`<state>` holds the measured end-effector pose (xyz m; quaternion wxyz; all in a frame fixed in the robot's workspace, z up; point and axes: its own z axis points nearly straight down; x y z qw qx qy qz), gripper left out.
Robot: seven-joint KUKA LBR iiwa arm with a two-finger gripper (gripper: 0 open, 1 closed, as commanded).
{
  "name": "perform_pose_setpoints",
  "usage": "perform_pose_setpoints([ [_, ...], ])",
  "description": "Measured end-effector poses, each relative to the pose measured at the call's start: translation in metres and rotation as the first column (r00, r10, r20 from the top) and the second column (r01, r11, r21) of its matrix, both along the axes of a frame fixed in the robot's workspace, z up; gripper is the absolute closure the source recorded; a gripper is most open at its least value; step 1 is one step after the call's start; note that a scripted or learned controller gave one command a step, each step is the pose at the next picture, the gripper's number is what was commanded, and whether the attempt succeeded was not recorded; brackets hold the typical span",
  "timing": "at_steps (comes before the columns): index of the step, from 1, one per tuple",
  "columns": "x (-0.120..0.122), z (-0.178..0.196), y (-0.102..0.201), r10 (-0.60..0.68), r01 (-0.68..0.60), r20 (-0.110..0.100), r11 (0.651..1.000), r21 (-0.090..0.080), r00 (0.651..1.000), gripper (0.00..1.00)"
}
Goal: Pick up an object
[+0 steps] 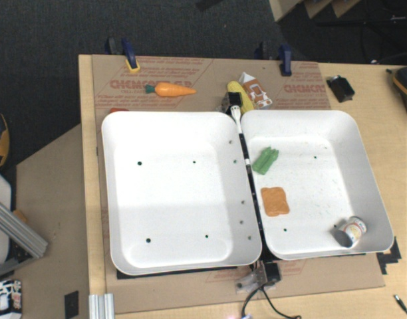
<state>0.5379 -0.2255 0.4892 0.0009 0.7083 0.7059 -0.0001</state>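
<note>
Gripper: state not readable from this view, so I cannot tell whether it is spread or closed, and I claim nothing held. My arm comes in from the right, so the right-hand shallow white bin (360, 153) is the nearer one, and all three candidates lie in it. Nearest my side: a small grey-and-white cylindrical tin (350, 232), lying on its side in the bin's front right corner, close to the rim. That wall could crowd a grasp. Toward the middle: a flat orange square pad (275, 201), low profile, probably hard to get under. Beyond it, near the seam with the left-hand white bin (117, 178): a green ridged soft piece (265, 160), long axis slanting from lower left to upper right, well apart from the others. My judgement: the green piece offers the cleanest approach, closing across its short width.
</note>
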Motion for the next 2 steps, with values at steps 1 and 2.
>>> perform_pose_setpoints([
  [1, -0.047, 0.049, 0.0011, 0.002, -0.002, 0.006, 1.0, -0.003, 1.0, 1.0],
  [2, -0.0451, 0.0465, 0.0015, 0.003, -0.003, 0.002, 1.0, -0.001, 1.0, 0.0],
])
